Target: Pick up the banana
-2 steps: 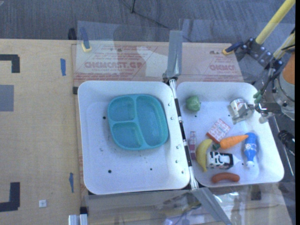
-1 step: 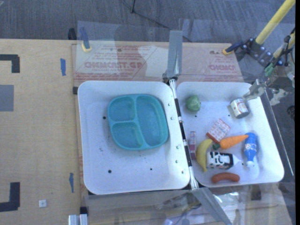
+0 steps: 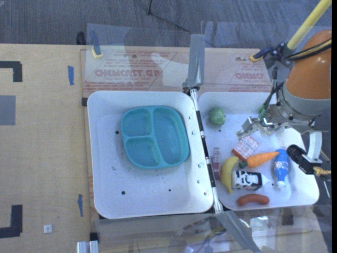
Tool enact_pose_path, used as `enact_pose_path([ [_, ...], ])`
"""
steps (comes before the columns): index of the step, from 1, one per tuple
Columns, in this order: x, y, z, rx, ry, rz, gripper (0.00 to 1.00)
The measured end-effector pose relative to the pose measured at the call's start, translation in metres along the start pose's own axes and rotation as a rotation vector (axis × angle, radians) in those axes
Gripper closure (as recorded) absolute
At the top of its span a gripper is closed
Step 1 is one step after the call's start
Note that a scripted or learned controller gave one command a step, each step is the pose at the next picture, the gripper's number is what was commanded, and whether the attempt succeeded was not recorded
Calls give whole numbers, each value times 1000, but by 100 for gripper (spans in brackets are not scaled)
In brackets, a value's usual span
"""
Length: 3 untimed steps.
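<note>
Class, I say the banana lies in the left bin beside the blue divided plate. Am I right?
Not quite. The camera view shows the banana in the right bin, next to a carrot. The blue divided plate sits alone in the left bin.

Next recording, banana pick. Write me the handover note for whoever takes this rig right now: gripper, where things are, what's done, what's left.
Gripper: over the upper part of the right bin, above the clutter, with nothing between its fingers. Whether it is open or shut cannot be told.
Banana: lying in the right bin near its left wall, beside the black-and-white toy, below and to the left of the gripper.
Around it: carrot, red-and-white packet, bottle, sausage, green ball.
Left bin: holds a blue divided plate.
Done: nothing, banana not grasped.
Left: move to the banana, grip, lift.
</note>
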State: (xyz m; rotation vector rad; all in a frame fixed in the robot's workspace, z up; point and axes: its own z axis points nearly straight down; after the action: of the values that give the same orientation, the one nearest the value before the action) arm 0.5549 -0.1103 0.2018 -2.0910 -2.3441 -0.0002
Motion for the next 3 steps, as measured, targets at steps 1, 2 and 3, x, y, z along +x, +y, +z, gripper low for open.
enact_pose_path([
  [1,16,-54,103,-3,0,34,0],
  [2,18,-66,113,-10,-7,-520,0],
  [3,17,-63,103,-18,-11,-515,100],
])
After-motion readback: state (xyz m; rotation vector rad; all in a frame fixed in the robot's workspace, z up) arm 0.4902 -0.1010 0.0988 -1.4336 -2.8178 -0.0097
